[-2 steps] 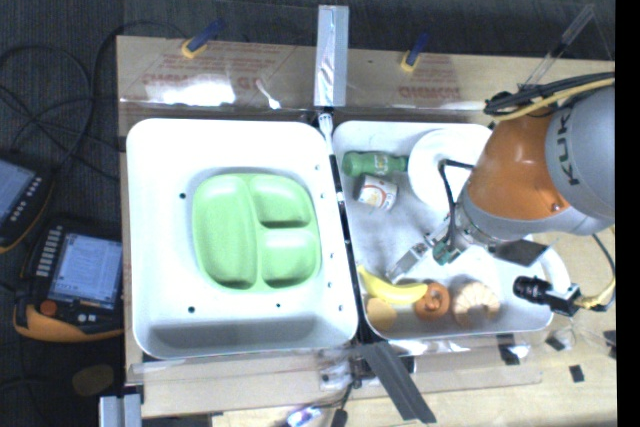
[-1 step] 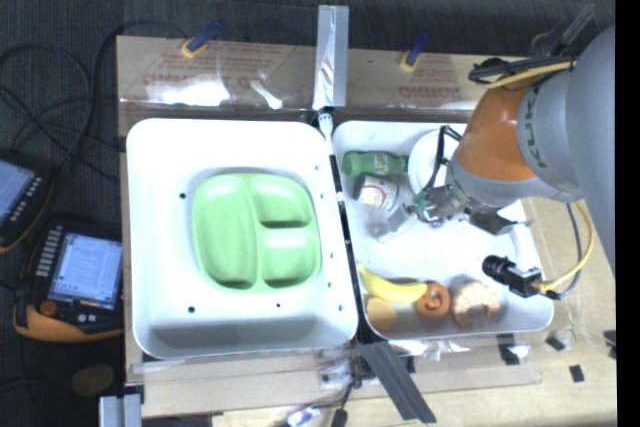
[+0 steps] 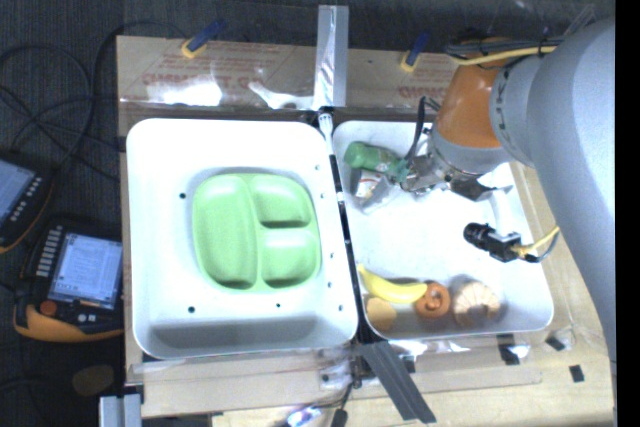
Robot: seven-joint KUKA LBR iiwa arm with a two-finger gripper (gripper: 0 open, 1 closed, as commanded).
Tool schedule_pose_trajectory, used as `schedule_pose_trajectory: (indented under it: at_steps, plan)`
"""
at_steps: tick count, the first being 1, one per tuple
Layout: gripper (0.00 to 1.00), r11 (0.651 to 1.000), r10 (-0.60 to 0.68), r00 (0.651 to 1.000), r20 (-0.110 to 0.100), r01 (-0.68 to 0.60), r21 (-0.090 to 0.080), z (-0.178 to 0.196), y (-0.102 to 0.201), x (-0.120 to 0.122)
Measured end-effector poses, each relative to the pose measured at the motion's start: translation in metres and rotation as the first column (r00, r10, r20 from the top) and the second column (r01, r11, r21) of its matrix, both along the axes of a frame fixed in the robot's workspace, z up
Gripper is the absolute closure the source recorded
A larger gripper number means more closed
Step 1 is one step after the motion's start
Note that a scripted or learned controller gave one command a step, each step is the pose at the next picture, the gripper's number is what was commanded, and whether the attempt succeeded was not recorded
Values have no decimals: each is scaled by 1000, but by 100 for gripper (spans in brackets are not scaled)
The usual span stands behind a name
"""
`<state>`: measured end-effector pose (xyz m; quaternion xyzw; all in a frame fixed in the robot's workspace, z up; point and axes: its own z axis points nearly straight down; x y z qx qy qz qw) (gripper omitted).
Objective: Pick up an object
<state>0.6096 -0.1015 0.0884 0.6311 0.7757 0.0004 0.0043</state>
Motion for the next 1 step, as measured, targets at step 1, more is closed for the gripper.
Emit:
schedule_pose_trajectory:
  at_steps: [1]
  plan:
    - [0, 997, 78, 996, -54, -77, 13, -2, -6, 49]
